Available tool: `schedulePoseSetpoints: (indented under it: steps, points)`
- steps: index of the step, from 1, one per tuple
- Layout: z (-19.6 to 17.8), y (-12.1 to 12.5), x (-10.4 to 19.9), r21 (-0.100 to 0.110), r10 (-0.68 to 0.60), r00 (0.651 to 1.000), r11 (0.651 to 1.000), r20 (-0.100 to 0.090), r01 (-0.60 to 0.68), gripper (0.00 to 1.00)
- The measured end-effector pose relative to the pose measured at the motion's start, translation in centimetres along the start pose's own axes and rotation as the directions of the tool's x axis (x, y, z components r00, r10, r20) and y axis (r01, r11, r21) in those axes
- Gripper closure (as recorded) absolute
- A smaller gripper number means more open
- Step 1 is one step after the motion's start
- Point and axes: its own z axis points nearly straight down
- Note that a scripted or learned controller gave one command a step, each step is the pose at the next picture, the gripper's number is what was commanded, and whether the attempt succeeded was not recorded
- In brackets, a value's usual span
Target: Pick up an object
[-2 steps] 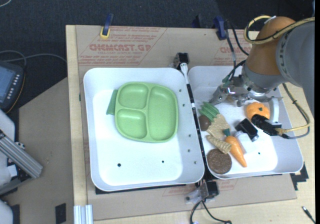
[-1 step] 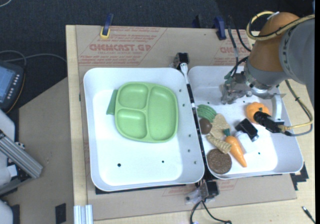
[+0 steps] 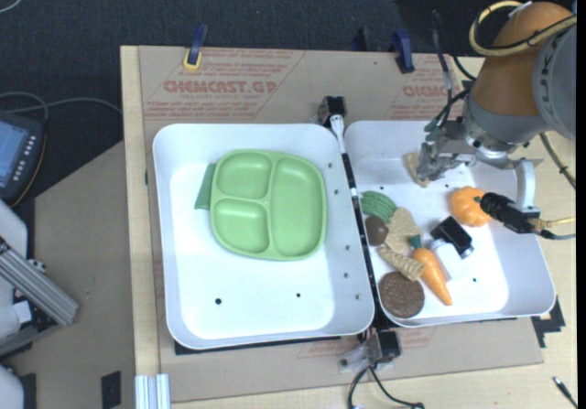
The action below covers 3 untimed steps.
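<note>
Two white bins: the left bin (image 3: 179, 242) held one green divided plate (image 3: 268, 204); the right bin (image 3: 526, 274) held one carrot (image 3: 432, 274), one brown disc (image 3: 401, 295) and one small pumpkin (image 3: 467, 205). The gripper (image 3: 430, 163) hovered there, its spread impossible to tell.

The arm (image 3: 536, 69) reached in from the right edge of the view, its orange band bulging above the grey wrist. The wrist bent downward and leftward over the upper part of the right bin (image 3: 385, 137), toward that bin's far wall. At its end the gripper (image 3: 430, 165) hung low by the bin floor near the back edge, pointing down and a little to the left. A yellow cable looped over the top of the orange band, and dark cables ran along the wrist.
</note>
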Motion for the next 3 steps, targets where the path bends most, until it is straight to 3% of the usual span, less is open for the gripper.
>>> schedulePoseSetpoints:
  steps: [2, 3]
  points:
    - [-7.7, -0.2, 0.2, -0.001, -0.002, 1.000, 1.000, 0.000, 0.002, 1.00]
    - [-7.4, 2.3, 4.9, 0.001, -0.007, 1.000, 1.000, -0.002, 0.007, 1.00]
